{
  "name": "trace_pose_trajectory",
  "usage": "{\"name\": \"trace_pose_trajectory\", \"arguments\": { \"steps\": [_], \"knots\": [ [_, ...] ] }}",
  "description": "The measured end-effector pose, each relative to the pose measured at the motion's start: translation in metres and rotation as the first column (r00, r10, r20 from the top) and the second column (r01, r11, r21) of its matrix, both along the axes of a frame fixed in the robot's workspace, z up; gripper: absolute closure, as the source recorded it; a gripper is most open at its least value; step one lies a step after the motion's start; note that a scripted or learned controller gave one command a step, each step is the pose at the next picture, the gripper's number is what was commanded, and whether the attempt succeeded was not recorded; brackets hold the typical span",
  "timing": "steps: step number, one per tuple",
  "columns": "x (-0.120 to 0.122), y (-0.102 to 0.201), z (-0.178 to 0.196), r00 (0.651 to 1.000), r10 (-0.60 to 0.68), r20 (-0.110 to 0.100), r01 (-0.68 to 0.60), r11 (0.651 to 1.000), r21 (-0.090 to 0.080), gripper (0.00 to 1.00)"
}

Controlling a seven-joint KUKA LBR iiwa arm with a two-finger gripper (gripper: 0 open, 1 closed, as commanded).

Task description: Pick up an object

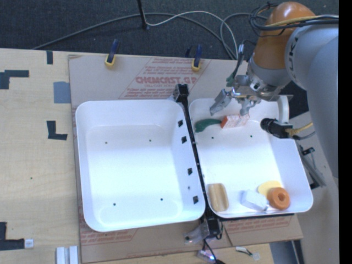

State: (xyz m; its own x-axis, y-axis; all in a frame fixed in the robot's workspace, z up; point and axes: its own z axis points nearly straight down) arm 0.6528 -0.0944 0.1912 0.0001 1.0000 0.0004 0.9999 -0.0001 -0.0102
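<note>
- Camera view: the worktop (33, 147) carries a sheet of cardboard (154, 76) with two shallow white bins side by side on it, the left bin (132, 164) and the right bin (242, 158), which meet along a black clipped seam.
- The grey arm (313, 65) with its orange band enters from 3 o'clock and ends at about 1 o'clock of the frame, over the far edge of the right bin.
- The gripper (233, 106) hangs with its two fingers spread apart and nothing between them; it is released.
- Just below the fingertips, at 12 o'clock inside the right bin, lies a small white and red object (234, 121), near the fingers but not held.
- Touching its 9 o'clock side is a green object (205, 125).
- At 6 o'clock in the right bin lies a tan wooden block (218, 196).
- At 5 o'clock in that bin sit a white object (253, 201), a yellow object (268, 188) and an orange ring (280, 198), close together.
- Two yellow and blue clamps (111, 55) grip the far edge of the cardboard.
</note>
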Motion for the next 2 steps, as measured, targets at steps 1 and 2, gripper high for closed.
{"name": "trace_pose_trajectory", "arguments": {
  "steps": [1, 2],
  "knots": [
    [0.002, 0.0, 0.006, 1.0, 0.001, 0.01, -0.001, 1.0, 0.0, 0.0],
    [0.004, -0.007, -0.04, 1.0, 0.0, 0.007, 0.0, 1.0, -0.001, 0.0]
  ]
}}
